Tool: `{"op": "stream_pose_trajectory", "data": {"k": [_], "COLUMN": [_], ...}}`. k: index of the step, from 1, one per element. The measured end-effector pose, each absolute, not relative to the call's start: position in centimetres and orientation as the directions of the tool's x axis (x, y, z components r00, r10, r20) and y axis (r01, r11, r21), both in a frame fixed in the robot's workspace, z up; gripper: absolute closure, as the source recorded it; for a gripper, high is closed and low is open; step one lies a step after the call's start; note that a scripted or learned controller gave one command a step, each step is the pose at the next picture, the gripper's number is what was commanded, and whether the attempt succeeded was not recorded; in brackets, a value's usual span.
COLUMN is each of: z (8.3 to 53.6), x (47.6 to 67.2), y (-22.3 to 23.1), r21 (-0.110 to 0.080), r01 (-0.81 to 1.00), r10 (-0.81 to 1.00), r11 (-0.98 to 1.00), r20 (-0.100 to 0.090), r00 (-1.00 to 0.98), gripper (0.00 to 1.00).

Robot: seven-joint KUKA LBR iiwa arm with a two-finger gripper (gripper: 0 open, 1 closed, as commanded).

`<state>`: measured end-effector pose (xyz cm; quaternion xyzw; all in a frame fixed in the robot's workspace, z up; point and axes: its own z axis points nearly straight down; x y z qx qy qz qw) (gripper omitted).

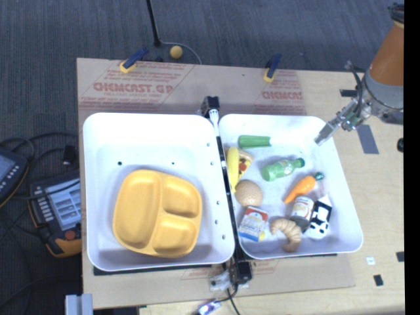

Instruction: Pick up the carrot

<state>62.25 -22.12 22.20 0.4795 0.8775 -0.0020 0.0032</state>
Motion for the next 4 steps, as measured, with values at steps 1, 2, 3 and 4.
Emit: {"op": "stream_pose_trajectory", "data": {"k": [1,2,3,4], "z": [22.1,9.6,10.3,14.1], "x": [62.3,57.3,57.3,52.3], "y": [-21.9,-21.7,-21.5,-17.9], "r21": [-0.001,0.005,0.005,0.0], "r01": [0.84,0.846,0.847,0.942], "r10": [0.84,0.846,0.847,0.942], "r11": [0.542,0.533,0.532,0.335], "r20": [-0.006,-0.006,-0.004,0.0], "r00": [-0.542,-0.533,-0.532,-0.335], "gripper": [0.0,0.0,1.0,1.0]}}
